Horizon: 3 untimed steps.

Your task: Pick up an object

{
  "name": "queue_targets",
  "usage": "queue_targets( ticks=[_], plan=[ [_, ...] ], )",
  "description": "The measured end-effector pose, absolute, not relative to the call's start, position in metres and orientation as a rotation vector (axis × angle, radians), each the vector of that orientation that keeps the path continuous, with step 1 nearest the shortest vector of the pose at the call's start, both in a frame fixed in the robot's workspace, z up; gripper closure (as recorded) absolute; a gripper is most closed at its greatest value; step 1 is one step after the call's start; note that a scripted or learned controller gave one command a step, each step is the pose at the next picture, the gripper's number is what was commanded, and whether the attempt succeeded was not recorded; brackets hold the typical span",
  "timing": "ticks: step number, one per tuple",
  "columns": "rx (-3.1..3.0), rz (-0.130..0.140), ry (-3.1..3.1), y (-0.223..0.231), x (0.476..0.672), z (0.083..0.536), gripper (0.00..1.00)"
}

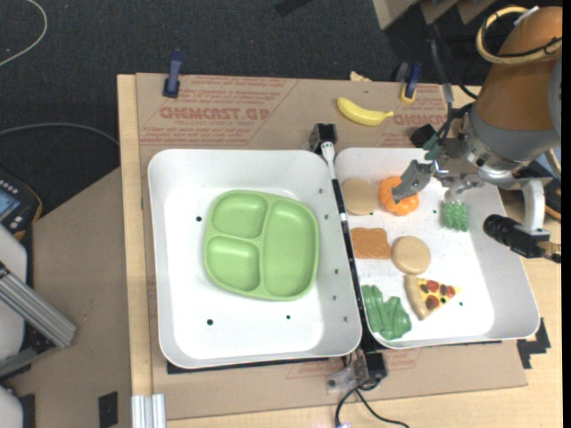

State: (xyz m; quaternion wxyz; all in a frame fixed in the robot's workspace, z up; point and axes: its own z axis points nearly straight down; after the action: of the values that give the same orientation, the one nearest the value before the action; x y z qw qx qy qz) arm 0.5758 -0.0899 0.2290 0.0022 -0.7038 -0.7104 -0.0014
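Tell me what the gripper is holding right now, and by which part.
It cannot be told. The gripper sits right over the orange toy in the right bin, but the view does not show the toy between its fingers.

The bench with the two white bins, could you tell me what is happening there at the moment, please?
A grey and orange robot arm reaches in over the right bin, its claw right at an orange toy among play food: a pizza slice, a cookie, toast and green vegetables. Whether it grips the orange yet cannot be told. The left bin holds a green divided plate, and a banana lies on the board behind.
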Motion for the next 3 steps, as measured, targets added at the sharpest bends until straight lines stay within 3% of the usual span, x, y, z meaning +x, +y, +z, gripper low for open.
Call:
queue_targets(
  ticks=[1,2,3],
  plan=[
    [-2.212,-0.001,-2.225,-0.030,0.527,0.265,0.00],
    [-2.214,-0.021,-2.237,0.036,0.483,0.387,0.00],
    [-2.218,-0.021,-2.235,0.085,0.480,0.486,0.00]
  ],
)
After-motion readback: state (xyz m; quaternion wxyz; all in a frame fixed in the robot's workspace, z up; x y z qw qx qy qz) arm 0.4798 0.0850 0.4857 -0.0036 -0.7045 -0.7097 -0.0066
